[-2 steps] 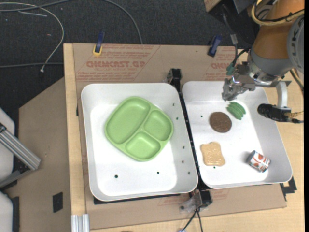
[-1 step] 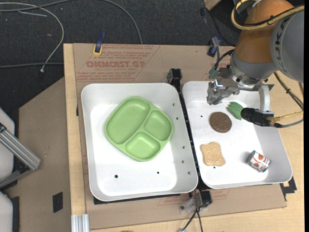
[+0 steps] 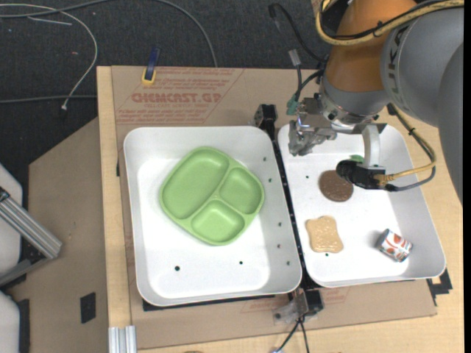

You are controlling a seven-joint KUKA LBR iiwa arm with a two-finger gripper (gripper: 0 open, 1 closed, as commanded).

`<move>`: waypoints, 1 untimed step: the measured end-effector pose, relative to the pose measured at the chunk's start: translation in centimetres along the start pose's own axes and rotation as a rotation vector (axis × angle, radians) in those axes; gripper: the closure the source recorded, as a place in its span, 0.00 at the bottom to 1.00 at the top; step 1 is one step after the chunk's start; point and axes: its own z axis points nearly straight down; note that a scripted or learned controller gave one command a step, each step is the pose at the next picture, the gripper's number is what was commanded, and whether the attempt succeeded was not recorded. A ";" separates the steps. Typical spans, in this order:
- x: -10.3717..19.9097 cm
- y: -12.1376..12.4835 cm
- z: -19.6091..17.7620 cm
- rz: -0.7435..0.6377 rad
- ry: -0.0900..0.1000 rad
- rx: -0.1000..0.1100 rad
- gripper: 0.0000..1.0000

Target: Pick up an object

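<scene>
In the right bin lie a round brown cookie, a tan toast-shaped piece and a small red and white can on its side. My gripper hangs over the bin's far left corner, up and to the left of the cookie and apart from it. Nothing shows held in it. A small green bit peeks out from under the arm's wrist, mostly hidden.
The left bin holds a green divided plate. A black divider strip runs between the bins. The arm's black cable fitting hangs just right of the cookie. Cardboard lies under both bins.
</scene>
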 end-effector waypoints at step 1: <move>4.5 0.2 -0.5 0.001 0.000 0.001 1.00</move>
